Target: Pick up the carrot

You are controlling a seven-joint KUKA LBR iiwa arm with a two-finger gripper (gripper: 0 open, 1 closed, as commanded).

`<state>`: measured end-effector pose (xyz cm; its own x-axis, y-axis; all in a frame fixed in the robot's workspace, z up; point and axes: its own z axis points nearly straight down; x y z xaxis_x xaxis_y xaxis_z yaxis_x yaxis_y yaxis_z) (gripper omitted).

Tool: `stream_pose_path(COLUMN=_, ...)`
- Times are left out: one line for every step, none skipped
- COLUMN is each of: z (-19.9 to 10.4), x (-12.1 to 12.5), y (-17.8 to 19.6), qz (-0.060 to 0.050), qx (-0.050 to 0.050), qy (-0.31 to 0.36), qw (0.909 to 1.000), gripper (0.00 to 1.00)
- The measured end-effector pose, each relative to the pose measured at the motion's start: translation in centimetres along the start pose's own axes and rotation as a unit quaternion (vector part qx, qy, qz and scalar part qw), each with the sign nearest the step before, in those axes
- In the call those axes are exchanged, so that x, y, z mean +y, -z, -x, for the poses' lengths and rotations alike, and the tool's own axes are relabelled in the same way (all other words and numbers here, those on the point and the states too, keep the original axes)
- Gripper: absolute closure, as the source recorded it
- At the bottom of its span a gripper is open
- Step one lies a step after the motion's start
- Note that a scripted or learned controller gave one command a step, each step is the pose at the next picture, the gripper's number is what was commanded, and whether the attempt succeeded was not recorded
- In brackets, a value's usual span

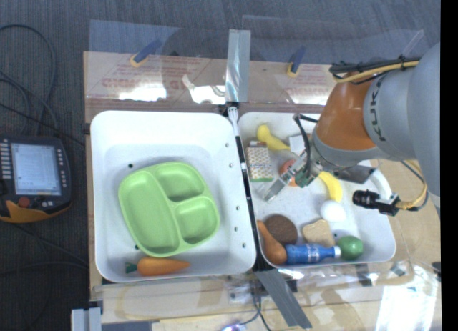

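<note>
Camera view: carrot [162, 266] lies far from the gripper [280, 183], whose jaw state cannot be told. It looks light, stiff, smooth; mid-body is the likely hold.

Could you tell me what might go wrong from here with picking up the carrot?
1. The carrot lies in the left bin, while the gripper hangs over the crowded right bin, so it may grab a wrong item.
2. The carrot lies between the green plate and the bin wall, leaving little room.
</note>
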<state>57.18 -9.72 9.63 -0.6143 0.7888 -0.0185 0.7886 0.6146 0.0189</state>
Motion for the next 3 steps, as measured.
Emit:
stream_pose_path(z=0.6, x=0.1, y=1.3, qz=0.004, qx=-0.011, qy=-0.001, qw=0.9999, gripper=1.0)
stream_pose_path(z=-0.8, x=3.0, y=4.2, qz=0.001, qx=-0.008, qy=-0.057, qw=0.9983, gripper=1.0)
stream_pose_path(z=-5.8, x=7.6, y=12.5, qz=-0.008, qx=0.006, qy=-0.123, qw=0.9923, gripper=1.0)
